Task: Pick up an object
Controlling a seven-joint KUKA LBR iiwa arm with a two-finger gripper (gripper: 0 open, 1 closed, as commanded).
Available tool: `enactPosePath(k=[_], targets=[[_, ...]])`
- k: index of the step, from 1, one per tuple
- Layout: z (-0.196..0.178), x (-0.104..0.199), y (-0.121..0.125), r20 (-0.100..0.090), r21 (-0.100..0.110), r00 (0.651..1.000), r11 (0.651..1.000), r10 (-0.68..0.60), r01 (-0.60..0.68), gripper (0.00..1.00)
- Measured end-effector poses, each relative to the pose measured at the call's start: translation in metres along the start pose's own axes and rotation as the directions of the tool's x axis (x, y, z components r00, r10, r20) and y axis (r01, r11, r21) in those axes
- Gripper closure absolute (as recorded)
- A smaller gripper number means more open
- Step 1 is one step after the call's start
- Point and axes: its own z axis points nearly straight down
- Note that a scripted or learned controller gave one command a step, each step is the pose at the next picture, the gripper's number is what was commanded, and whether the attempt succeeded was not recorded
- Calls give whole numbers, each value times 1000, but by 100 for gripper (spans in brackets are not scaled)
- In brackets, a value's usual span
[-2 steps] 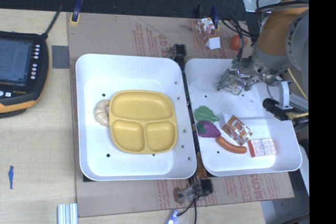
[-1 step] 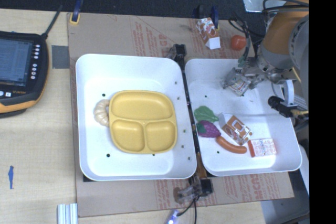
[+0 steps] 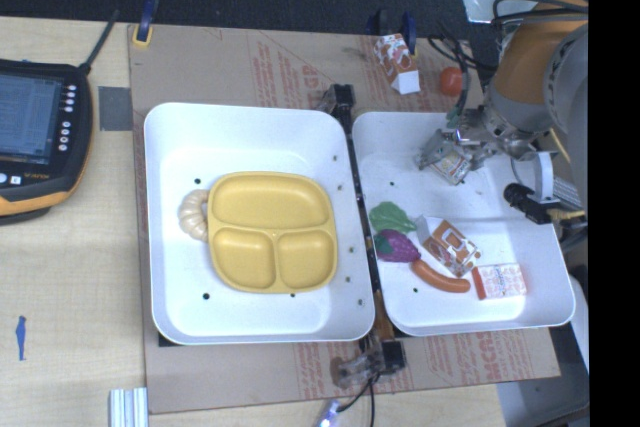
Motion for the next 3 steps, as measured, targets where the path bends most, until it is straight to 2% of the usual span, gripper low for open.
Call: enactPosePath(k=[1, 2, 3], targets=[[-10, -1, 0, 1, 2, 1000, 1000, -4, 4, 100], [-85, 29, 1, 1, -3, 1000, 1000, -1, 1, 100], [-121, 90, -10, 0, -2, 1000, 1000, 0, 0, 100]])
